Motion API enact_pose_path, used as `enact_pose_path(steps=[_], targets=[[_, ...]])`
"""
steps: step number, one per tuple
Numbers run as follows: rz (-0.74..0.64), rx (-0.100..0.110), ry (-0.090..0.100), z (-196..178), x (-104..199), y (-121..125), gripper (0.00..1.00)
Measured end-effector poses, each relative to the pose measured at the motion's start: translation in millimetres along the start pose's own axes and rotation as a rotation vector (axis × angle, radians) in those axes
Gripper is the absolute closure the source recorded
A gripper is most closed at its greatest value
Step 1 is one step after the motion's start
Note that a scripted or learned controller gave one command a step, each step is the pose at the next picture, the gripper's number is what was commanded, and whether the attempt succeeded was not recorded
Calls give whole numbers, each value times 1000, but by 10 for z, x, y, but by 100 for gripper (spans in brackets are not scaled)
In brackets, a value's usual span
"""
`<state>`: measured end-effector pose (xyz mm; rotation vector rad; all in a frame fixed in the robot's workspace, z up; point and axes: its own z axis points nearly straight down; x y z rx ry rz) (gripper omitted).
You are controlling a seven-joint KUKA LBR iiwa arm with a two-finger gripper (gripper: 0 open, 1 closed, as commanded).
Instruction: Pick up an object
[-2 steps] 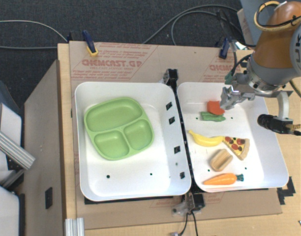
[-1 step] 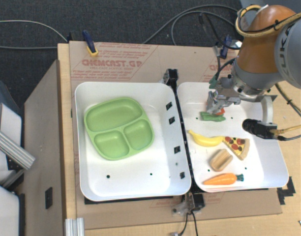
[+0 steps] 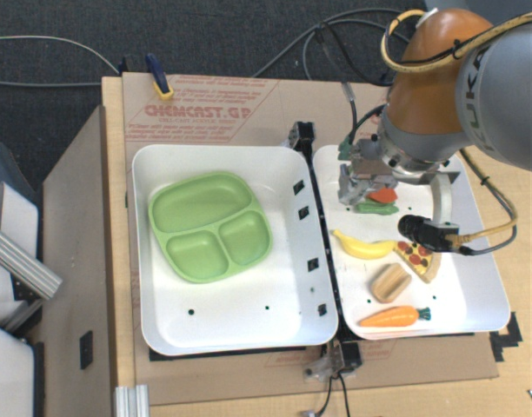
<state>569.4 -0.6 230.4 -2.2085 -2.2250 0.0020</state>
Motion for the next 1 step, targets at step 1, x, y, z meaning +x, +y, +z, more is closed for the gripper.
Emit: enact_pose_path(steps=[1], targets=[[0, 1, 0, -70, 538, -182, 100]])
